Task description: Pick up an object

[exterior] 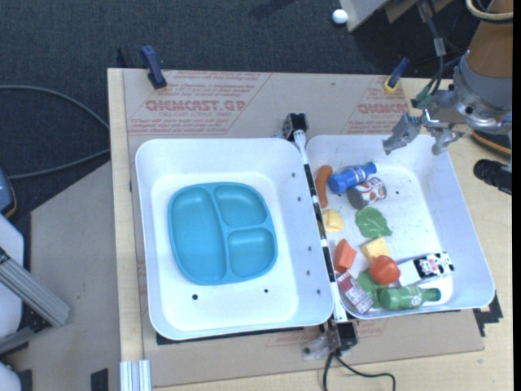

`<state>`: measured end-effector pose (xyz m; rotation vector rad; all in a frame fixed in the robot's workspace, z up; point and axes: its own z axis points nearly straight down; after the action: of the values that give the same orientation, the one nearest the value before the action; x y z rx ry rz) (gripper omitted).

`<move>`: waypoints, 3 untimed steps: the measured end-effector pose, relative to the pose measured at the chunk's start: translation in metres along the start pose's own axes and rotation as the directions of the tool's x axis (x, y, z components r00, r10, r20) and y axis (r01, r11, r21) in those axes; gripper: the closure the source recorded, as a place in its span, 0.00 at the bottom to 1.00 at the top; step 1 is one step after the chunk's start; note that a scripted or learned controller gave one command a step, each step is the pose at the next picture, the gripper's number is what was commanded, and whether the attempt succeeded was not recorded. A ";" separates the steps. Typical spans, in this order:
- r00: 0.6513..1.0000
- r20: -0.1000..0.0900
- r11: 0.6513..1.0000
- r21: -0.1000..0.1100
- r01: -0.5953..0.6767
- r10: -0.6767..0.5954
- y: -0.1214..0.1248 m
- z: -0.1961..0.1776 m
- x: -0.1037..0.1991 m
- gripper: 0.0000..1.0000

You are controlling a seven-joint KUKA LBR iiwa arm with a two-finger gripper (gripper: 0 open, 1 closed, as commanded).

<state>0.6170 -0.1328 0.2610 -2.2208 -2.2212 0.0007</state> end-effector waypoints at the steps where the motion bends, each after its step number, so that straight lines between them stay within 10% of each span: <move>1: 1.000 -0.001 1.000 0.001 -0.001 0.001 -0.021 0.141 0.013 0.00; 2: 1.000 -0.001 1.000 0.001 -0.001 0.001 -0.049 0.177 0.011 0.00; 3: 1.000 0.000 1.000 -0.003 -0.002 0.002 -0.048 0.166 0.011 1.00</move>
<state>0.5688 -0.1217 0.0949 -2.2241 -2.2202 -0.0024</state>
